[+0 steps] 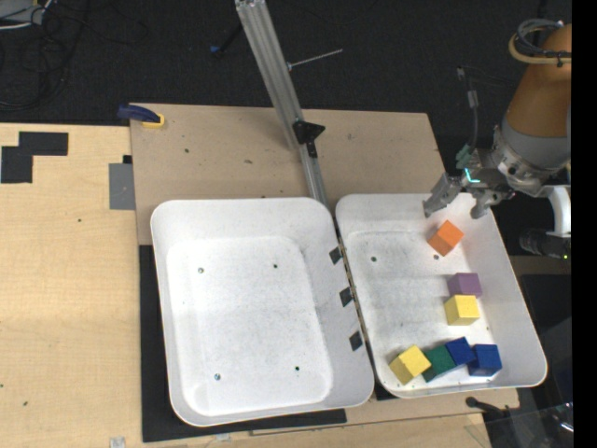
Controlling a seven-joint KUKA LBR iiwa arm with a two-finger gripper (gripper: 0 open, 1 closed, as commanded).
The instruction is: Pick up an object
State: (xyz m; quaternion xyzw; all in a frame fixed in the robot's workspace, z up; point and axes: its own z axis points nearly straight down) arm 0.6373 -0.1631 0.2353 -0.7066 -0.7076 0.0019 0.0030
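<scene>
One two-finger gripper (460,202) hangs over the far end of the right bin (392,278), its fingers spread wide with nothing between them. One orange block (446,237) lies tilted just below the gripper, slightly toward its left finger, and is separate from both fingertips. Nearer the camera than the gripper, one purple block (465,283) and one yellow block (461,309) lie touching, the yellow on the near side. Farther still from the gripper, at the bin's near edge, four blocks form a cluster: a second yellow block (409,364), one green block (437,361), and two blue blocks (459,350), (485,358). The right bin thus holds seven blocks: one orange, one purple, two yellow, one green, two blue. The left bin (177,241) lies well to the gripper's far side, across three black clips (344,296) that join the two bins. An aluminium rail (276,73) slants across the bench behind both bins.
</scene>
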